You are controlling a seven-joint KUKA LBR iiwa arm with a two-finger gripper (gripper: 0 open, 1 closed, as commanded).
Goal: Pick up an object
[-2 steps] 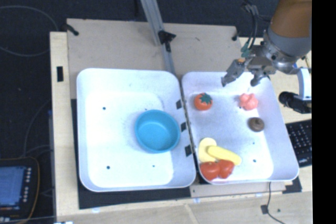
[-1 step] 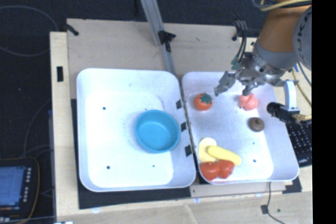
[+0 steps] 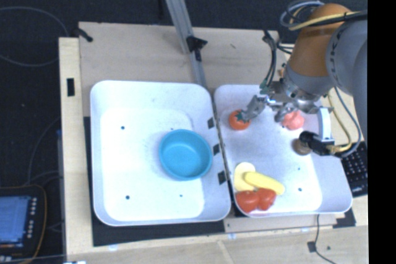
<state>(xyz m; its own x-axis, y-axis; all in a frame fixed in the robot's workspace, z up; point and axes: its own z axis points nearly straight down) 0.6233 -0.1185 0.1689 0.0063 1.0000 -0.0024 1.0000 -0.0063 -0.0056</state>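
Your tool [image 3: 247, 113] is sitting low in the right bin [image 3: 334, 195], at its upper left part, with its fingers pointing toward the dividing edge between the bins. How far it is opened you cannot tell from this angle, and nothing is visibly lying between the fingers. Its tip is meeting or just overlapping a small orange-red object [image 3: 238, 122] lying on the bin floor near the left wall; whether there is true contact is unclear.

Just to the right of the tool, under the wrist, a pink object [image 3: 292, 119] is lying partly covered by the arm [image 3: 318, 46]. Near it, a brown round object [image 3: 301, 146] is resting beside a black part of the arm's fittings.

At the near edge of the same bin, a yellow banana-shaped object [image 3: 265, 182] is lying across a pale yellow round piece [image 3: 243, 171], and a red object [image 3: 255, 200] is touching them from the front.

In the left bin [image 3: 124, 102], a blue bowl [image 3: 184, 154] is standing upright near the right wall. Both bins are resting side by side on the desk [image 3: 136, 52].
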